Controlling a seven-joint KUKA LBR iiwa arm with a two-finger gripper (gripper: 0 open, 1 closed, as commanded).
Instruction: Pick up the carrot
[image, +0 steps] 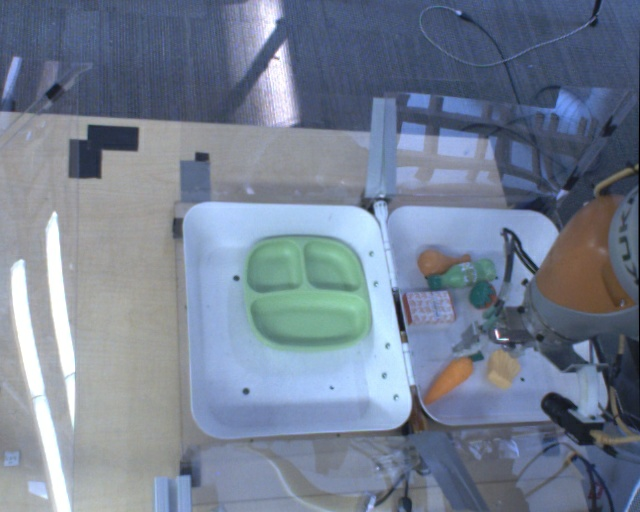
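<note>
The carrot (449, 378) lies tilted near the front edge of the right bin (530, 412), its tip close to the wall shared with the left bin (215, 300). My claw (480, 338) hangs just above it, fingers spread, holding nothing. Beyond sits a checkered box (429, 307), then a green bottle (468, 274).

Single fixed overhead view, slanted down on both bins (200, 300) (arm side at right).

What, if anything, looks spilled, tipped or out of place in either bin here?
Nothing stands out. The green tray sits flat in the left bin; the carrot, bottle and other toy foods lie loose in the right bin, none spilled over a rim.
</note>
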